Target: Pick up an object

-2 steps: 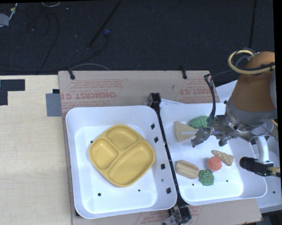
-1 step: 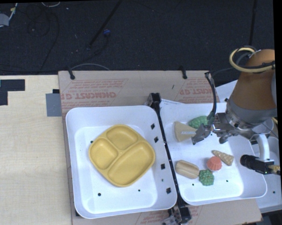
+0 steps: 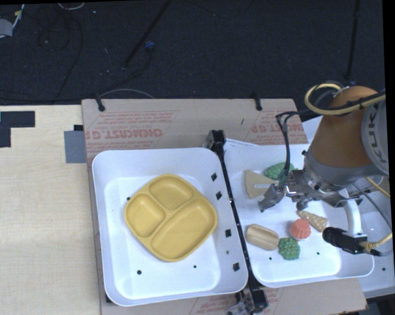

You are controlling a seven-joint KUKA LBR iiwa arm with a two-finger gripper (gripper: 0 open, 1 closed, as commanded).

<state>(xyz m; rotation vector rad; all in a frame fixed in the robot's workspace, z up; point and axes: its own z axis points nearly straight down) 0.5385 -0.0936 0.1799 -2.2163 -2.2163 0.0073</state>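
Observation:
My gripper (image 3: 274, 198) hangs over the middle of the right bin (image 3: 320, 269), reaching in from the right. Its tip is just right of and below a pale beige wedge (image 3: 255, 182). A green leafy piece (image 3: 275, 171) lies behind the wedge, partly hidden by the wrist. Below the gripper lie a tan bread roll (image 3: 262, 236), a red-orange round piece (image 3: 300, 229) and a green broccoli-like piece (image 3: 289, 249). A small tan pointed piece (image 3: 312, 219) sits under the wrist. I see nothing held in the gripper.
The left bin (image 3: 117, 268) holds a yellow divided plate (image 3: 171, 216). A black divider (image 3: 227, 204) runs between the two bins. Cardboard lies under both bins, on a pale wooden bench (image 3: 37, 226).

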